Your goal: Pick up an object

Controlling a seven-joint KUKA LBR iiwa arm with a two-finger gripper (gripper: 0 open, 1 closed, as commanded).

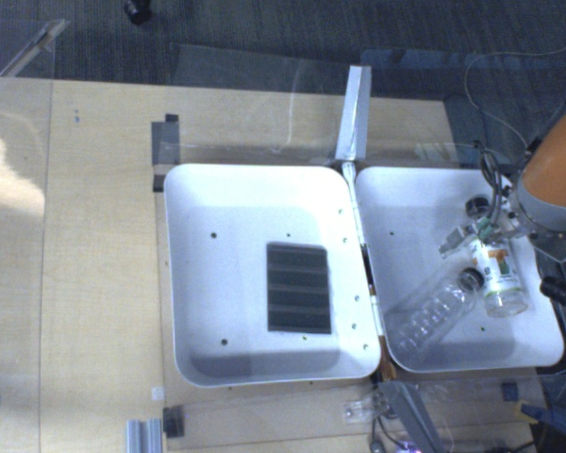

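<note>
Over the right bin's (pixel 396 343) right edge hangs the gripper (pixel 489 223); whether it is open or closed cannot be told. Just below it lies a clear bottle (pixel 503 276), another bottle (pixel 432 311) beside. A dark ridged block (pixel 299 288) sits mid left bin (pixel 193 253).

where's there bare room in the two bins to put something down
Left bin: bare floor all round the dark ridged pad, widest between the pad and the left wall. Right bin: free in the back-left corner. Its right half is crowded with two clear bottles and the gripper.
</note>
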